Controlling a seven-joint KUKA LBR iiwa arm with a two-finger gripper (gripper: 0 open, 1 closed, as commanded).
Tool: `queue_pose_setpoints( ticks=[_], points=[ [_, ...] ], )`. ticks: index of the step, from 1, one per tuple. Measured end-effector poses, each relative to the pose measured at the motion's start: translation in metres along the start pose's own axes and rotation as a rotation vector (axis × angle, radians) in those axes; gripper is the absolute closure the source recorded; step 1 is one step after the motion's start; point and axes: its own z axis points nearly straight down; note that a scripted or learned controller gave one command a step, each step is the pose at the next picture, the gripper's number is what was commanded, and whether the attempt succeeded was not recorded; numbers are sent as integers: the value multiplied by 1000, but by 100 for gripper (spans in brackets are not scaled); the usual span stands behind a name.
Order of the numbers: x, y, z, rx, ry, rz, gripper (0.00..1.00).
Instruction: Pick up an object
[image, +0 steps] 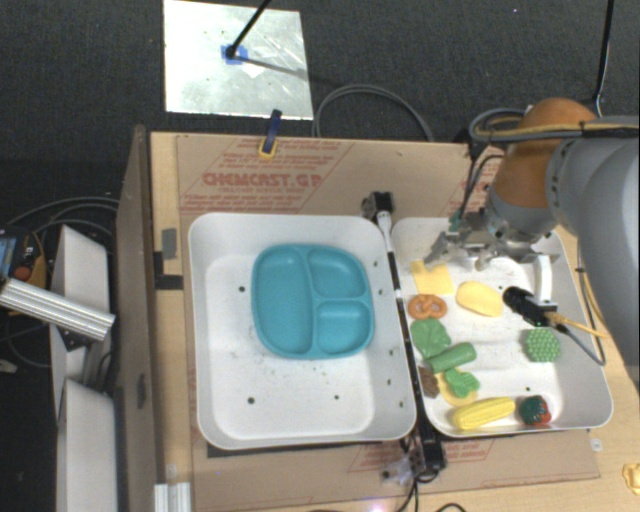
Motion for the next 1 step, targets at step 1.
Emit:
queue_pose_setpoints(
  ticks=[1],
  points=[
    [9,16,11,1,1,-3,0]
  ],
)
